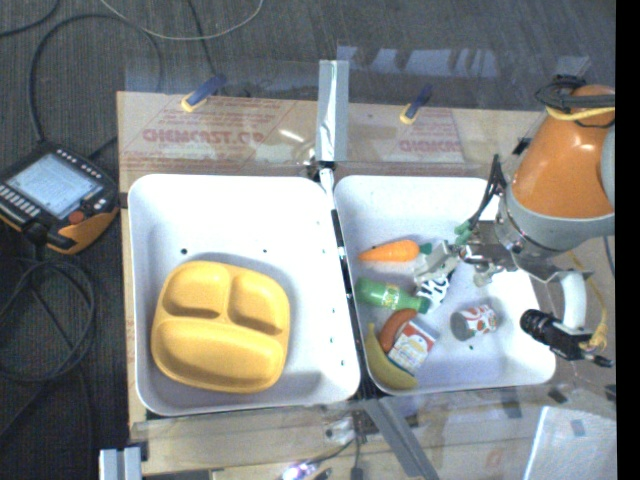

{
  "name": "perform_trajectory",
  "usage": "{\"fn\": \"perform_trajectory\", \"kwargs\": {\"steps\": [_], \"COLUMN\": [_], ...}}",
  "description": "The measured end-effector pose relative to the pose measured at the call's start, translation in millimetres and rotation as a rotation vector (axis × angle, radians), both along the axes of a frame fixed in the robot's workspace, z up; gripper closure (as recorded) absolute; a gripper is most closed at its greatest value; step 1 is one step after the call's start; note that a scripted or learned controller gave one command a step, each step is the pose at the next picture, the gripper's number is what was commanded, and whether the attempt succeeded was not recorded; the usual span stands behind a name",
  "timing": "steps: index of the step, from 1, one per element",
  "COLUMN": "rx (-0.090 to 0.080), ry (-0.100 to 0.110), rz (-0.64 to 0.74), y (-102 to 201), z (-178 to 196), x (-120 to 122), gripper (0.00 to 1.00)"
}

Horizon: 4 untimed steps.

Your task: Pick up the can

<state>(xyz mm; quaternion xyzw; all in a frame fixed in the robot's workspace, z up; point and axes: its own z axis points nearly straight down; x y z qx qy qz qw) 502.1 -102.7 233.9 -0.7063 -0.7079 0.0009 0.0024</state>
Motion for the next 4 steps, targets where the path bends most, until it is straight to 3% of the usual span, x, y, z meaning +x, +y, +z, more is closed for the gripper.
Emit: {"fn": "perform_trajectory", "kwargs": {"steps": [1,2,3,4], "rx": [-0.012,-0.03,-0.02,-0.029], "ry": [-0.04,-0.088,-0.063,-0.083], "rz": [0.102,0.058,0.112,0.108], "y": [-18,-5,-12,-16], "z": [-111,-123,-124,-109], "x": [54,18,80,86], "gripper": [0.0,0.0,0.0,1.0]}}
